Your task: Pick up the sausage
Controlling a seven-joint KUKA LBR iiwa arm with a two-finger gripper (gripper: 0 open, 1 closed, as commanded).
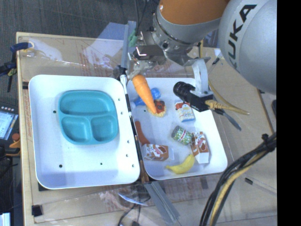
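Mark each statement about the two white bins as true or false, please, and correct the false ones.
1. The blue divided tray lies in the left bin. True.
2. The carrot lies in the left bin. False: it is in the right bin, near its upper left corner.
3. The banana lies near the front edge of the right bin. True.
4. The sausage lies on the blue divided tray. False: it lies in the right bin, close to its left wall.
5. The hand is above the far left corner of the right bin. True.
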